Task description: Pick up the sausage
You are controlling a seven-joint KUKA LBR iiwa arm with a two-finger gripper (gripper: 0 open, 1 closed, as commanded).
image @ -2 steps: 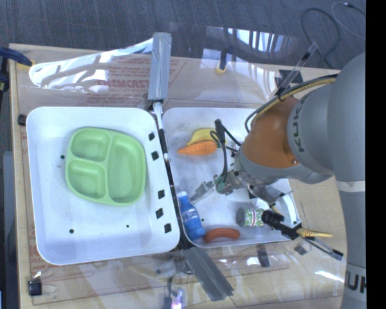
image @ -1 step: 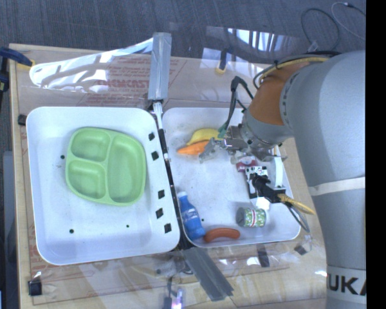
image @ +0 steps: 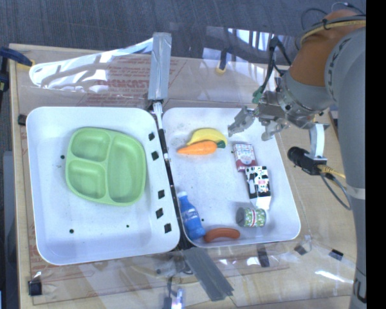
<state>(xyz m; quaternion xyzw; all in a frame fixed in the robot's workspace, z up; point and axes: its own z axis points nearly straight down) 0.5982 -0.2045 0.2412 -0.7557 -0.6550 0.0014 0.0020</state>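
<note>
over the right bin's [image: 289, 198] far edge we see the pincer [image: 254, 125] hanging, its two fingers spread apart with nothing between them, one tip near the banana [image: 206, 134] side and the other toward the bin's right wall. the grey arm [image: 338, 63] with its orange band comes in from the right. down at the near edge of that same bin we spot the sausage [image: 221, 235], lying flat along the front wall, well apart from the pincer. just beside it on the left we have the blue bottle [image: 190, 215], and near its right end a small green can [image: 251, 217] on its side. further up we see a carrot [image: 197, 149] touching the banana, then a red packet [image: 244, 156] and a black-and-white carton [image: 258, 183] in a line down the right side. across in the left bin [image: 45, 192] we see a green divided plate [image: 106, 166] sitting alone. both bins rest side by side on the bench [image: 19, 262].
</note>
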